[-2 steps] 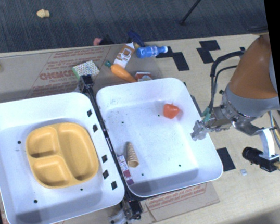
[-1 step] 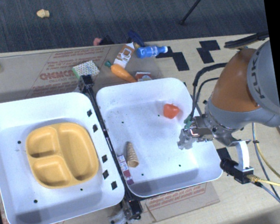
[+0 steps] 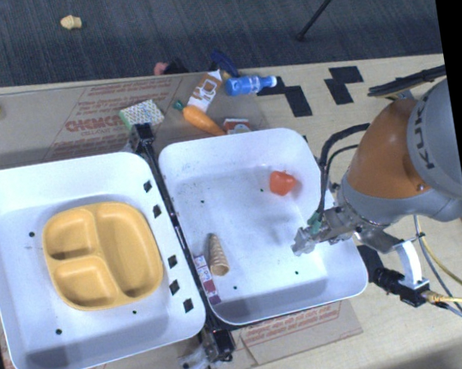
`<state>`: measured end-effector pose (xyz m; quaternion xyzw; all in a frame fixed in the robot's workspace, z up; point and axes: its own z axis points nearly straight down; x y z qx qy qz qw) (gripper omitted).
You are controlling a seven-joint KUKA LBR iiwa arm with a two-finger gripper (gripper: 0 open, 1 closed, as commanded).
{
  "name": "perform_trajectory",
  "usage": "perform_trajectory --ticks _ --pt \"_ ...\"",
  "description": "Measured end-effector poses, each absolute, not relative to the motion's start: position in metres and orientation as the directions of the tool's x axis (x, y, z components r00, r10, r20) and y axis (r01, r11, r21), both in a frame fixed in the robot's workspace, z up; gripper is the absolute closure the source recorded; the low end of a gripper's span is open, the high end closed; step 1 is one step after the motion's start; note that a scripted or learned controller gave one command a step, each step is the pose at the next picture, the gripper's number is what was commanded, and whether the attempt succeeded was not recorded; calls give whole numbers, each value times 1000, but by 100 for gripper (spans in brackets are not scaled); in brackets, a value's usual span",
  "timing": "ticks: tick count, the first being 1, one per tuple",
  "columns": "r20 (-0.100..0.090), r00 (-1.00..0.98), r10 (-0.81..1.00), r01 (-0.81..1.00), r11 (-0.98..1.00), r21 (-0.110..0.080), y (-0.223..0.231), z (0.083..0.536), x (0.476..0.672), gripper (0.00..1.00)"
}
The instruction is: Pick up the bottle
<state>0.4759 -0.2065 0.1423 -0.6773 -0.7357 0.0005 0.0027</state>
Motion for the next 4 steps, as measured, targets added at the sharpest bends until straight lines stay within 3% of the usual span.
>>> perform_trajectory --ticks 1,2,3,4 --pt "0 255 967 967 -255 -2 -211 204 477 100" --pt "0 527 850 850 -527 -2 -204 208 476 100" --pt "-2 835 551 551 -835 -8 -151 197 476 100" --pt "-4 978 207 207 -978 -5 -164 215 476 100"
